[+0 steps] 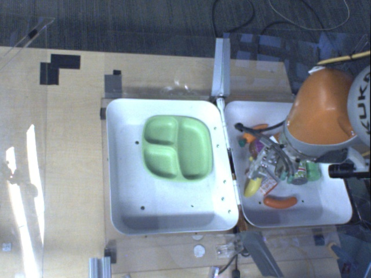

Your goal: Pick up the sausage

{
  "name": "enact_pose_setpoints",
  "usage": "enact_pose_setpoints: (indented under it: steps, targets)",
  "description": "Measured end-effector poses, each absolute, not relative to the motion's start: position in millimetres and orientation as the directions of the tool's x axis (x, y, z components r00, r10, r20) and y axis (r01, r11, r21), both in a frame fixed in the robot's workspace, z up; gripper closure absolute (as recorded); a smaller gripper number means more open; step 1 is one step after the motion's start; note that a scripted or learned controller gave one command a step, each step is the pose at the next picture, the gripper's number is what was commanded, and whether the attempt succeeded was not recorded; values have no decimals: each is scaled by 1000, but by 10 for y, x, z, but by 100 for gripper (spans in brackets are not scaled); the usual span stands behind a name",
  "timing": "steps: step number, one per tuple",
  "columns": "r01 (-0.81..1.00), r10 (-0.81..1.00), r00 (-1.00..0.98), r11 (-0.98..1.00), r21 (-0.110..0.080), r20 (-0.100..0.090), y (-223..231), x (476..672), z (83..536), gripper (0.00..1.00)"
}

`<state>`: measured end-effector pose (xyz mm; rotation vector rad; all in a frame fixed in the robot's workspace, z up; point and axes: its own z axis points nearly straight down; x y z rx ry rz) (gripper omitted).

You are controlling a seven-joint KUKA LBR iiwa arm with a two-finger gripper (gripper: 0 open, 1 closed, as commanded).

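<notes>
My jaws hang low in the right bin, in the middle of a jumble of small toys; the metal parts blur together there, so I cannot tell whether they are spread or pressed together. The sausage lies flat on the bin floor just below them, apart from my tip. A yellow piece sits close to its left. In the left bin rests a green divided plate
</notes>
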<state>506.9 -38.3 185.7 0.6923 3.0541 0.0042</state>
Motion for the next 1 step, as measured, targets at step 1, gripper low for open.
enact_pose_setpoints:
  steps: [1]
  targets:
    - [170,170,-985,985,3,-10,40,4895,1854,100]
